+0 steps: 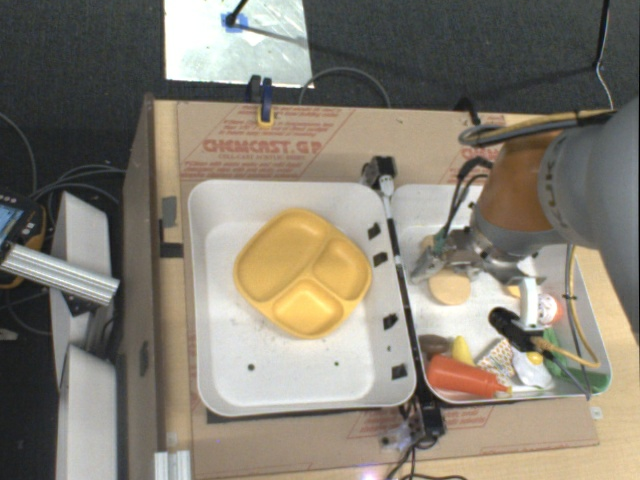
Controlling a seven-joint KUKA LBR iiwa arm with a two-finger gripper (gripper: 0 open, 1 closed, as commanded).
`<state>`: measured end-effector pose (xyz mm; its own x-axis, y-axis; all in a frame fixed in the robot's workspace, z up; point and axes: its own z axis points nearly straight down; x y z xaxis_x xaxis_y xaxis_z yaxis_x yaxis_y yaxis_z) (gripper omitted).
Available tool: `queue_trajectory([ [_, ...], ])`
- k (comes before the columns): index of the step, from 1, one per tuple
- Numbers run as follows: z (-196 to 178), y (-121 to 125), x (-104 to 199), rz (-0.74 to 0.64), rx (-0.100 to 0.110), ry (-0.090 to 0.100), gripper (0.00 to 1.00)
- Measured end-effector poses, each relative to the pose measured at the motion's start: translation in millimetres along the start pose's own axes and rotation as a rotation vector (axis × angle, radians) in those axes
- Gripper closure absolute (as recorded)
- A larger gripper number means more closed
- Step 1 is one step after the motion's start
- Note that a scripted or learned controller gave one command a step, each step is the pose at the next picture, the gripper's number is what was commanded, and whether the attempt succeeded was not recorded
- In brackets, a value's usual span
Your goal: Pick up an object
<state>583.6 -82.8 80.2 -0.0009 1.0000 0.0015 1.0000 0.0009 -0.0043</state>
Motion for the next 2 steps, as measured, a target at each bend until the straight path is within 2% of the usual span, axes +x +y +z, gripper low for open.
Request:
queue_trajectory([
  [1, -4, -4, -12, 0.0, -0.004, -0.002, 0.0],
  [2, -15, -3, -11, -0.001, -0.007, -0.001, 1.0],
])
